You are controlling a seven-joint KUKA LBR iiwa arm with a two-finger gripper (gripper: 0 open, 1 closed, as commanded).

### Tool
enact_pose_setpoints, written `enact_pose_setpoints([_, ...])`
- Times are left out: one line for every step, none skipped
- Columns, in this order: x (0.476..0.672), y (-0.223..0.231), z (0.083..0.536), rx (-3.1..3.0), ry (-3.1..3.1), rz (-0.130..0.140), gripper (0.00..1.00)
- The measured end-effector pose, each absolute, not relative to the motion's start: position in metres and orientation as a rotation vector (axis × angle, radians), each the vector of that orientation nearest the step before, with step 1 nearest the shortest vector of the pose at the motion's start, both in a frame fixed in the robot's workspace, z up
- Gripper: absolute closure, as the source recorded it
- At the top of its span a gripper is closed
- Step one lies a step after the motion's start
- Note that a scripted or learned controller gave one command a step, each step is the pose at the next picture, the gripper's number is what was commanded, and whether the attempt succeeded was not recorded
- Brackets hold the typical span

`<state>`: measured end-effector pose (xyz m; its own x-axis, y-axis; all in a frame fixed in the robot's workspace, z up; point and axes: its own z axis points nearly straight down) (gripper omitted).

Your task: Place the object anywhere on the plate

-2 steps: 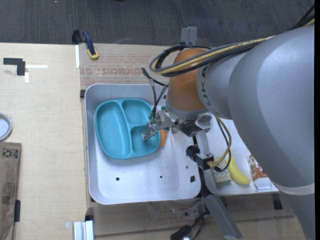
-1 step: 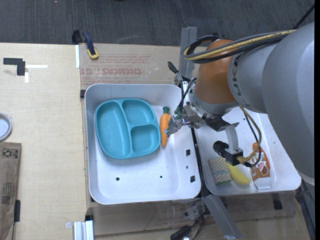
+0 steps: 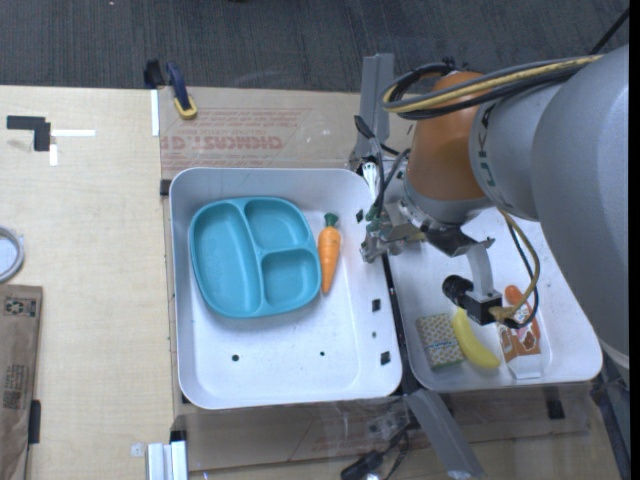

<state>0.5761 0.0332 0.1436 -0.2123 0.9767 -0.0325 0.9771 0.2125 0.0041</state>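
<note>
Dark grey carpeted floor (image 3: 200, 18) runs along the far edge of the desk (image 3: 80, 218), a pale wood surface under even, soft light. Near its far left corner lie a black L-shaped mark (image 3: 30, 128) and a strip of white tape (image 3: 68, 135). A blue-and-yellow clamp (image 3: 178, 90), perhaps, sits at the far edge beside a cardboard sheet (image 3: 250, 133) with red print.
</note>
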Motion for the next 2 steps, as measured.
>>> enact_pose_setpoints([0.58, 0.042, 0.142, 1.965, 2.402, -0.035, 1.0])
enact_pose_setpoints([0.605, 0.111, 0.226, 1.927, 2.479, -0.004, 1.0])
